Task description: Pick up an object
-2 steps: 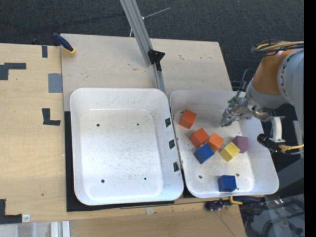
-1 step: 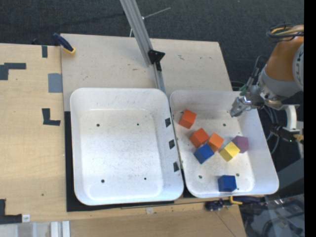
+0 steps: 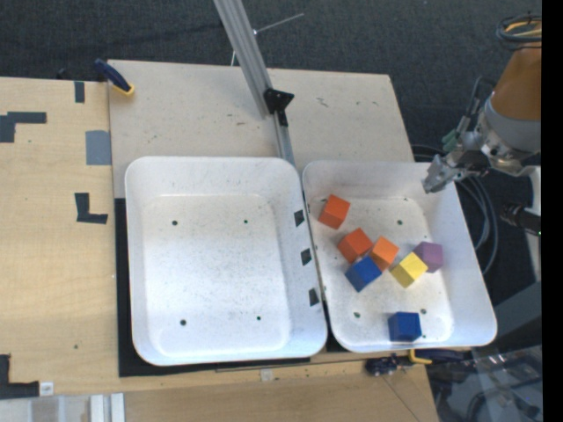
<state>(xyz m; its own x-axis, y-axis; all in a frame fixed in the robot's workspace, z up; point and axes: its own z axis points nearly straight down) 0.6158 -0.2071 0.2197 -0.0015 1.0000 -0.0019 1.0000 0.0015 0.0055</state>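
My claw [image 3: 437, 180] hangs over the far right corner of the right bin [image 3: 466, 271]; I cannot tell how it is set. It touches no block. In that bin lie 7 blocks: an orange one [image 3: 334, 211] far left, a cluster of red-orange [image 3: 354, 243], orange [image 3: 384, 252], blue [image 3: 362, 272], yellow [image 3: 407, 269] and purple [image 3: 429, 255], and a blue one [image 3: 405, 325] near. The left bin [image 3: 211, 262] sits beside it on the surface [image 3: 193, 112].

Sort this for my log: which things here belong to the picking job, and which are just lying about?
Job: claw; orange cubes; blue cubes; yellow cube; purple cube; right bin.

Lying about: left bin; blue-yellow clamp; metal pole.
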